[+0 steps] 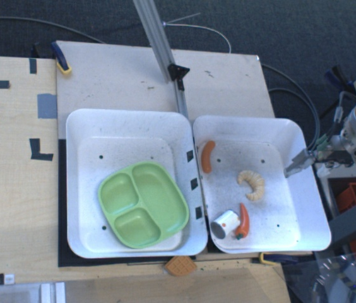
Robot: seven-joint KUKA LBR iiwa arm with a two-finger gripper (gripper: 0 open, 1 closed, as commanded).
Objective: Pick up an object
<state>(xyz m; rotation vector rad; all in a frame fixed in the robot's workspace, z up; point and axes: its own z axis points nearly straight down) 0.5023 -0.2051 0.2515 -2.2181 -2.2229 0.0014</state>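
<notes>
In right white bin (304, 188), pale curled croissant-shaped toy (252, 184) lies mid-floor, apart from orange sausage (207, 156); I judge it light, stiff, slightly slick, best pinched across its thick middle. Tool (299, 161) at right rim; can't tell its state

Sausage (207, 156), croissant (252, 184), carrot (244, 221) and cup (225, 223) lie in right bin (304, 201).

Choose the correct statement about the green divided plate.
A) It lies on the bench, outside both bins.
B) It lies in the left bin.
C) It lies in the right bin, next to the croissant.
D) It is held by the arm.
B: the green divided plate lies flat in the left bin, while the croissant lies in the right bin.
</notes>
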